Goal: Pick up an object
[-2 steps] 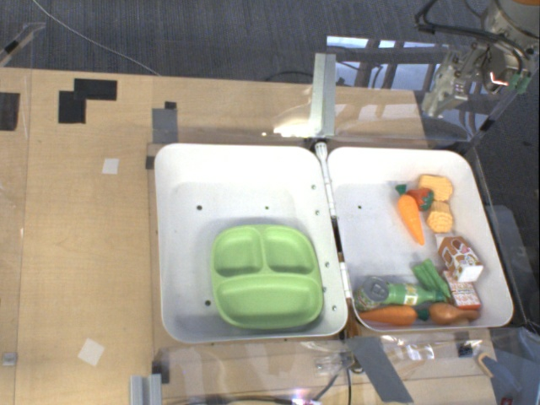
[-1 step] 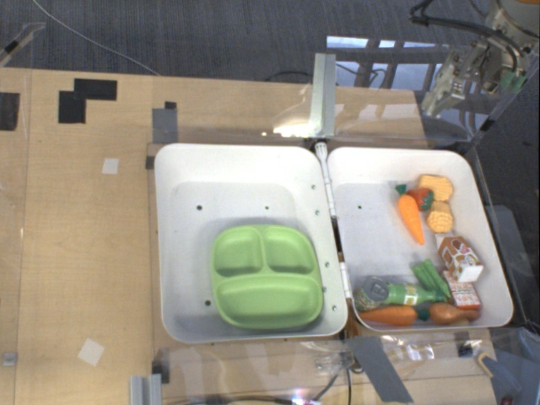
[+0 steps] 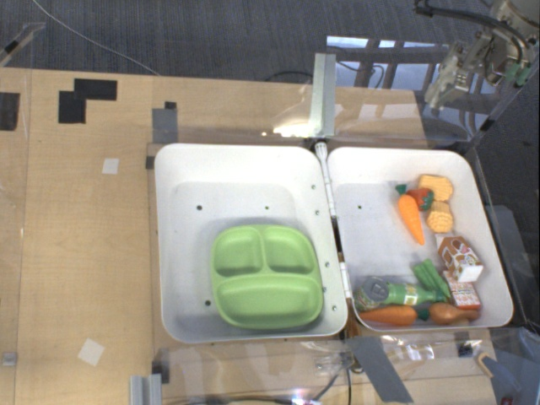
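Observation:
The right bin (image 3: 371, 184) holds several toy foods. An orange carrot (image 3: 411, 218) lies beside a yellow corn piece (image 3: 440, 219), with a yellow biscuit-like piece (image 3: 436, 186) and a small red item (image 3: 419, 197) behind them. A small carton (image 3: 460, 258), a red-and-white box (image 3: 463, 294), a green vegetable (image 3: 431, 278), a green bottle (image 3: 395, 294) and an orange sausage shape (image 3: 388, 315) crowd the near right corner. My gripper (image 3: 449, 81) hangs high beyond the right bin's far right corner, well away from every object, and I see nothing in it.
A green divided plate (image 3: 266, 277) lies in the near half of the left bin (image 3: 194, 184). A metal post (image 3: 324, 91) stands behind the ridge where the bins meet. Wooden bench top (image 3: 76, 243) spreads out to the left.

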Motion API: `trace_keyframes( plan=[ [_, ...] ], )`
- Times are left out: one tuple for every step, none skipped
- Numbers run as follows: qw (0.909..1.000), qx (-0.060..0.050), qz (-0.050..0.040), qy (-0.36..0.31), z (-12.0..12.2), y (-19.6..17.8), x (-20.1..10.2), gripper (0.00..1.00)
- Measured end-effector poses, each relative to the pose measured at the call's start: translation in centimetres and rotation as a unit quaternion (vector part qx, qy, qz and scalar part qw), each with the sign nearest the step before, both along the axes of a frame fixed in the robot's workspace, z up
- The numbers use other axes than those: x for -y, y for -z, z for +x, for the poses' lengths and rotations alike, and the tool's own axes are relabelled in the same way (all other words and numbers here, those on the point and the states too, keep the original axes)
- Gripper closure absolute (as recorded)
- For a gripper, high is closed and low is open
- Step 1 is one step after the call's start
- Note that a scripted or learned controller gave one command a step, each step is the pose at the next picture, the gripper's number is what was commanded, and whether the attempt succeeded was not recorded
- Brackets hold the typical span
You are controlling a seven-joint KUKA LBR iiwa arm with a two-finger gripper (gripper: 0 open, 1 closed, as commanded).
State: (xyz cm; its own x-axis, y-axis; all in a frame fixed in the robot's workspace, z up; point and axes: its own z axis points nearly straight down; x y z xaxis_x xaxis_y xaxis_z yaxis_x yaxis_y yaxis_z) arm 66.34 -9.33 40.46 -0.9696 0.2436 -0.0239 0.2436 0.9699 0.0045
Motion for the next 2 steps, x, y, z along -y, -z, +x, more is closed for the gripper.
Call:
trace_keyframes(
  plan=[
    [0.9999,-0.01,0.0007,0.003,-3.4,8.8,0.0,1.0],
    [1.0,-0.001,-0.0003,0.001,-3.1,7.1,-0.1,1.0]
  ],
)
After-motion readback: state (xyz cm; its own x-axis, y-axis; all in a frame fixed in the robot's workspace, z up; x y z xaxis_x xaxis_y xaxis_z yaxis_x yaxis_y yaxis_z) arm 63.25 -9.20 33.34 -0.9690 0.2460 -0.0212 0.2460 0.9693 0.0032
